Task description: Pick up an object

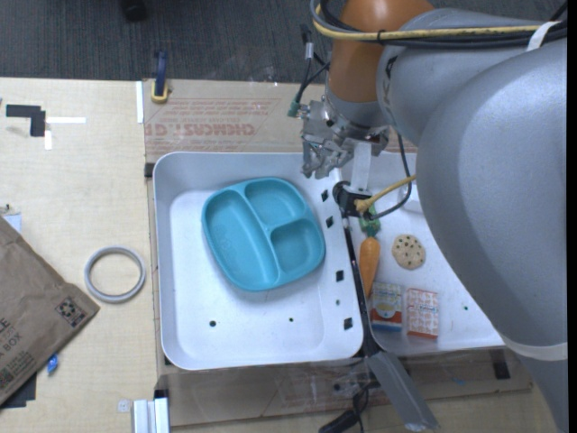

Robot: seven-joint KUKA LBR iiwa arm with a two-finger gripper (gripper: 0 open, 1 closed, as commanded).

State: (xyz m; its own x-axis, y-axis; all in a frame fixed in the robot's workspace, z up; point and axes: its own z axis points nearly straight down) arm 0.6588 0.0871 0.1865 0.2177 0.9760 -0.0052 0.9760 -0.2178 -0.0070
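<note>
Overhead, the arm [469, 152] reaches in from the right and covers much of the right bin [469, 318]. Its gripper [320, 162] hangs over the far edge of the left bin [243, 332], near the wall that parts the two bins; whether it is apart or together I cannot tell, and nothing shows in its grasp. In the left bin a blue plate [263, 233] with three compartments lies flat, just below and left of the gripper and apart from it. Along the dividing wall, on the right bin's side, lies a carrot [369, 260], its green top toward the gripper. Beside it to the right sits a cookie [408, 252], and nearer the camera two small cartons [405, 310] lie side by side. A yellow cable [392, 194] runs from the arm toward the carrot's top. Left of the bins, on the bench [72, 179], rests a tape ring [114, 272] and a brown box [32, 318] at the edge.
</note>
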